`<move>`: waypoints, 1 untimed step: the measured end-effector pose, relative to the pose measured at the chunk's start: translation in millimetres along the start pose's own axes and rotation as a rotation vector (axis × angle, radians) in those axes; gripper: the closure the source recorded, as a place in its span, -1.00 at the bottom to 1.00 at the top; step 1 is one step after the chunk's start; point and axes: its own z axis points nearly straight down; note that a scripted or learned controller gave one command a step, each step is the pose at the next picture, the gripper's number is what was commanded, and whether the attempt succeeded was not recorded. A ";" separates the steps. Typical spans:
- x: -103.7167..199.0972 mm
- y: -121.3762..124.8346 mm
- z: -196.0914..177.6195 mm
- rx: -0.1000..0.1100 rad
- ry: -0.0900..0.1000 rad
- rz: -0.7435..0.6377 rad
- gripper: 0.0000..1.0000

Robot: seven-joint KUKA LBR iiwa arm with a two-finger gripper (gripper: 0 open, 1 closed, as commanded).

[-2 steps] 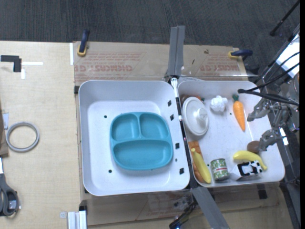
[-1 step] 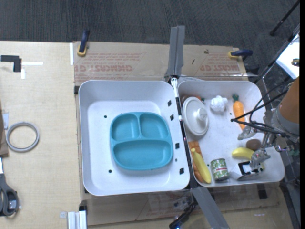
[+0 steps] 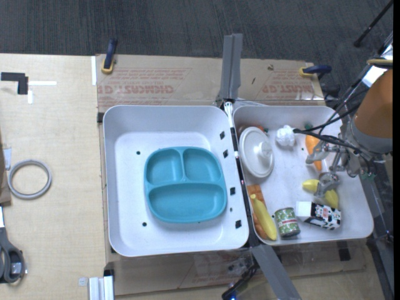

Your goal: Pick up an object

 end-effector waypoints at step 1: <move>74.0 -3.0 -6.7 0.003 -0.024 0.067 -1.00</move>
